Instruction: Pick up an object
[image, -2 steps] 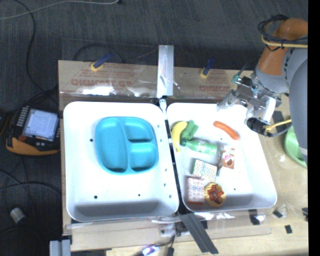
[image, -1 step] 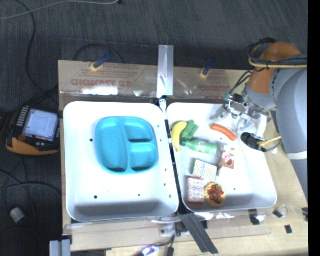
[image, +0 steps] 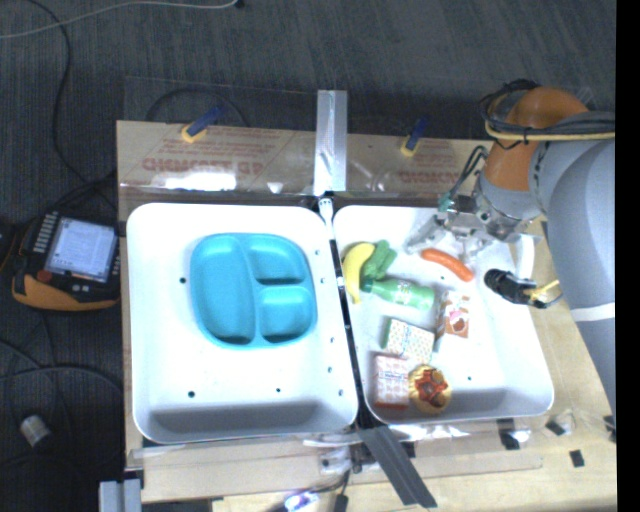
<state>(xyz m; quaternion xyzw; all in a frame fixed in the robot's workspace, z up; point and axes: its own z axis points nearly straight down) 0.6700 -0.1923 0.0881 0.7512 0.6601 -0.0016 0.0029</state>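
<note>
My gripper (image: 449, 236) hangs over the far part of the right bin (image: 520, 350), open, with nothing between its fingers. Just below it lies an orange carrot-like piece (image: 447, 263). To the left are a yellow banana (image: 355, 268) and a green vegetable (image: 379, 259), touching each other. A green bottle (image: 401, 293) lies on its side in the bin's middle. Nearer the front sit a small red-and-white packet (image: 457, 321), a pale checked packet (image: 408, 338), a red-printed packet (image: 391, 379) and a round red-and-yellow item (image: 430, 390).
The left bin (image: 160, 350) holds a blue divided tray (image: 255, 285). The grey arm (image: 585, 230) with its orange band covers the right bin's far right corner. A black piece with a yellow tip (image: 515, 288) juts over the bin's right side. A handheld device (image: 70, 255) lies left of the bench.
</note>
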